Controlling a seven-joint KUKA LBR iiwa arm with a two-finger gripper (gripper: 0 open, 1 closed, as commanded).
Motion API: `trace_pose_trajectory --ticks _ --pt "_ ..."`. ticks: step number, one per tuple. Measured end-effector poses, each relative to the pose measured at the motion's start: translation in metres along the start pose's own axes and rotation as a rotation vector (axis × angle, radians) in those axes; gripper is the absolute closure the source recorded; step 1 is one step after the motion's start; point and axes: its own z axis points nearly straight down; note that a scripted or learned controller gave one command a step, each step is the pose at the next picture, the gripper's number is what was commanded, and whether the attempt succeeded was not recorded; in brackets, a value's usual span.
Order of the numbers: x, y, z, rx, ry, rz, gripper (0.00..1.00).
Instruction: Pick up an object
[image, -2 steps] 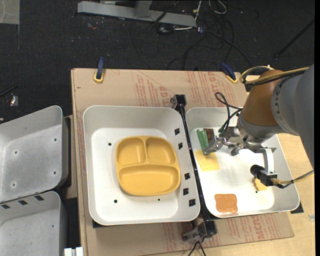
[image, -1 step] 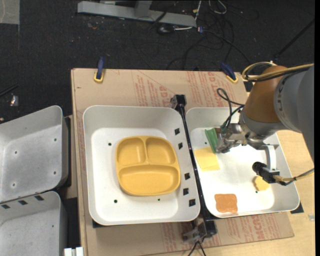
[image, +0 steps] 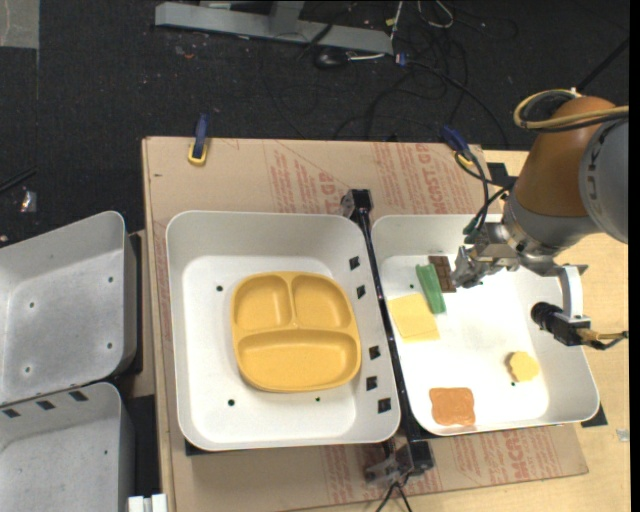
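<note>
The tool (image: 462, 268) sits low in the right bin (image: 575, 330), just beside the green block (image: 432, 288); whether it is apart or together cannot be told. The block looks light, stiff and narrow, best pinched across its short sides. It leans on the yellow slab (image: 413, 317), near the bins' divider; open floor lies rightward.
</note>
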Motion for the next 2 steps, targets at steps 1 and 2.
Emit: trace_pose_trajectory --ticks 1,2 --pt "-0.004 0.003 -0.064 -0.003 -0.001 -0.003 1.00" --pt "-0.003 0.003 -0.128 -0.001 0.000 -0.004 1.00"
